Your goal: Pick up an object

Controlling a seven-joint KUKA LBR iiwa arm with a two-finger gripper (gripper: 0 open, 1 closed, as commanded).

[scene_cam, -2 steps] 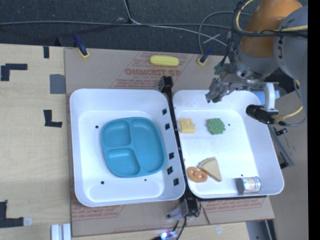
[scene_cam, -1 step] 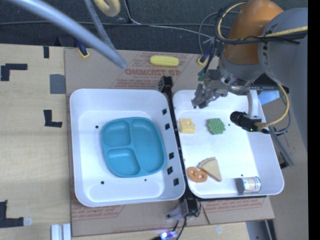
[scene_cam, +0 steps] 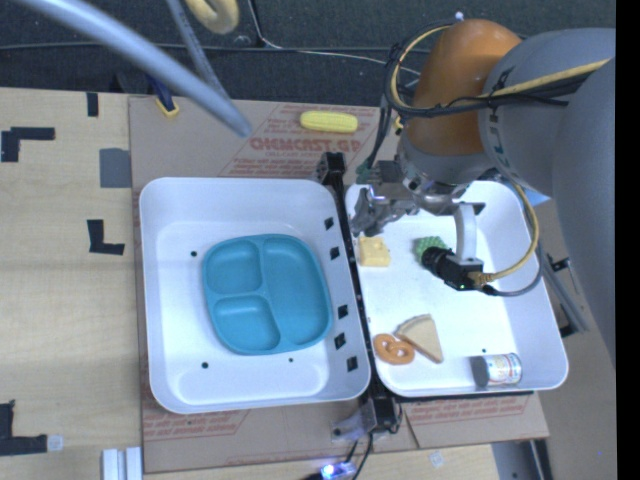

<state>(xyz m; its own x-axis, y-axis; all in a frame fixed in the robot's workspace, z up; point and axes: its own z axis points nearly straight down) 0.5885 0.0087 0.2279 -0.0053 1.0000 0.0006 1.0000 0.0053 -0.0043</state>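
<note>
Counting right bin [scene_cam: 540,363]: one cheese cube [scene_cam: 374,252], one green piece [scene_cam: 432,243], one wedge [scene_cam: 422,338], one pretzel [scene_cam: 392,349], one can [scene_cam: 497,369] lying long axis left-right. Left bin [scene_cam: 165,268]: one blue tray [scene_cam: 267,294]. Gripper [scene_cam: 372,208] above the cheese at far-left; fingers probably spread, can't tell.

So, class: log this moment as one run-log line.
arm: over right bin | gripper: above cheese block | holding: nothing seen | left bin: blue tray
</note>
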